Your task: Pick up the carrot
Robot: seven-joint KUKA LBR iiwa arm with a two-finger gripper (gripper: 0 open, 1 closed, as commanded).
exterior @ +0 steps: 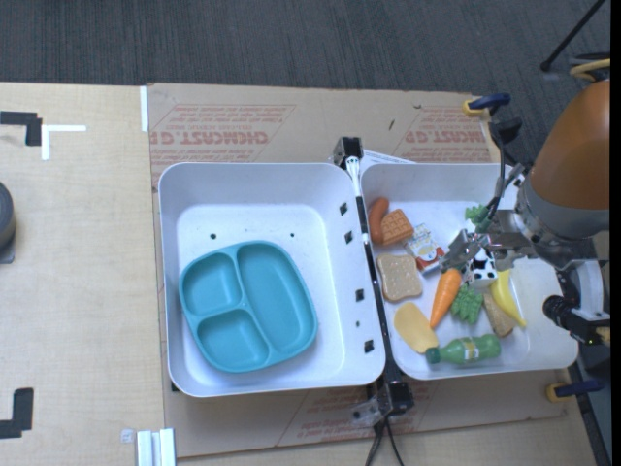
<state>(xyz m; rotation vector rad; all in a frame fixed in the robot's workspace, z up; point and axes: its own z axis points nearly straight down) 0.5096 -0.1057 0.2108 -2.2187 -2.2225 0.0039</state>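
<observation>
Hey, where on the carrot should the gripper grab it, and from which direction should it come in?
Probably the carrot is best taken across its thick orange upper half, coming straight down from above. It lies flat, tapering toward the yellow piece, so the wide end gives more to pinch. The bread slice and green leafy piece crowd its sides. The gripper hangs just above its top.

Right white plastic bin (pixel 543 357): crowded | orange toy carrot (pixel 445 296) hemmed by tan bread slice (pixel 399 277) at left, green leafy toy (pixel 468 305) at right, yellow chip-shaped piece (pixel 415 327) below | left white bin (pixel 243 197): open floor around teal divided plate (pixel 248 306)
</observation>
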